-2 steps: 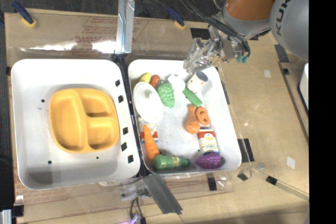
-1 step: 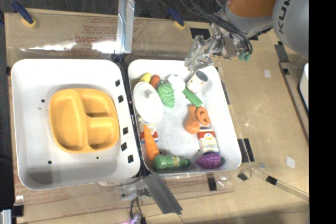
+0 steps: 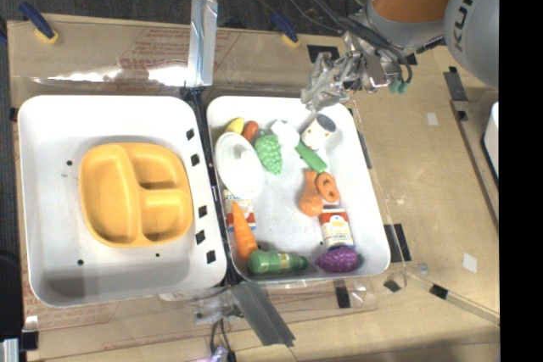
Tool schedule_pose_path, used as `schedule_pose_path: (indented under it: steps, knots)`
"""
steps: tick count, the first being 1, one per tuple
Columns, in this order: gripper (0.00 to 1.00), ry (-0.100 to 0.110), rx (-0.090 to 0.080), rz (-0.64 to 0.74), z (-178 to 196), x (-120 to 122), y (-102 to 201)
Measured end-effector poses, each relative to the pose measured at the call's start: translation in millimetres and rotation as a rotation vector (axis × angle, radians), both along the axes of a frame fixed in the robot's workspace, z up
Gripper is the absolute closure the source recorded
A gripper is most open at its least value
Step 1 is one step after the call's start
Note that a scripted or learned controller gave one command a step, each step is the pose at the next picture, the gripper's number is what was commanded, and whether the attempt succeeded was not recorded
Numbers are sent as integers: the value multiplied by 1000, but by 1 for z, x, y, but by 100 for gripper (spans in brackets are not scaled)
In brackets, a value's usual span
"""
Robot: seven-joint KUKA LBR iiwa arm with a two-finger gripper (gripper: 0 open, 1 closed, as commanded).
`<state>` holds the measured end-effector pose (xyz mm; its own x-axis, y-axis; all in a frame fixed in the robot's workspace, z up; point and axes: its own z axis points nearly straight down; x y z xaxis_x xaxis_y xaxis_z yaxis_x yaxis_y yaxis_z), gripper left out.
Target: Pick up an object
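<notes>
My gripper (image 3: 326, 87) hangs over the far rim of the right bin (image 3: 366, 182), open, with nothing between its fingers. Just below it in the bin stands a small white cup (image 3: 321, 130). Near the cup lie a green grape bunch (image 3: 269, 153), a white bowl (image 3: 239, 164) and a green vegetable (image 3: 310, 155). Further forward are an orange toy (image 3: 318, 191), a small bottle with an orange label (image 3: 336, 226), purple grapes (image 3: 338, 258), a green bottle (image 3: 276, 263) and a carrot (image 3: 243, 235).
The left bin (image 3: 42, 148) holds a yellow divided tray (image 3: 136, 191). A metal post (image 3: 202, 42) rises behind the seam between the bins. Cables trail from the arm at the upper right. Bare bench lies to the right of the bins.
</notes>
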<state>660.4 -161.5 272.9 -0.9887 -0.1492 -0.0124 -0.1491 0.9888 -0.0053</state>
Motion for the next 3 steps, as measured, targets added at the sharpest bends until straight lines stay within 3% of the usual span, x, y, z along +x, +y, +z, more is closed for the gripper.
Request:
schedule_pose_path:
  steps: [1, 2, 3]
  knots:
    - [100, 13, 3, 89, -3, -3, 36]
    - [100, 9, 2, 90, 9, -2, 36]
    - [100, 12, 1, 211, -2, -3, 22]
